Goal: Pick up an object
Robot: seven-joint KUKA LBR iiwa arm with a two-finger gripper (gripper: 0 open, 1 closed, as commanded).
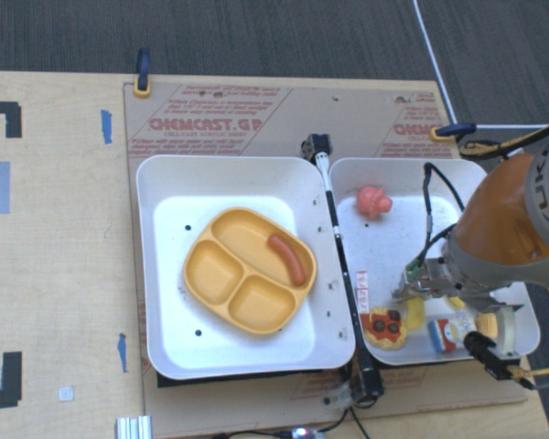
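Sausage [289,258] on yellow plate [221,273] – left bin [165,245]

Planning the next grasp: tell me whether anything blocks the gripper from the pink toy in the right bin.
Nothing visible does. The pink toy lies alone near the right bin's far wall; the gripper hangs nearer the front, bare bin floor between them.
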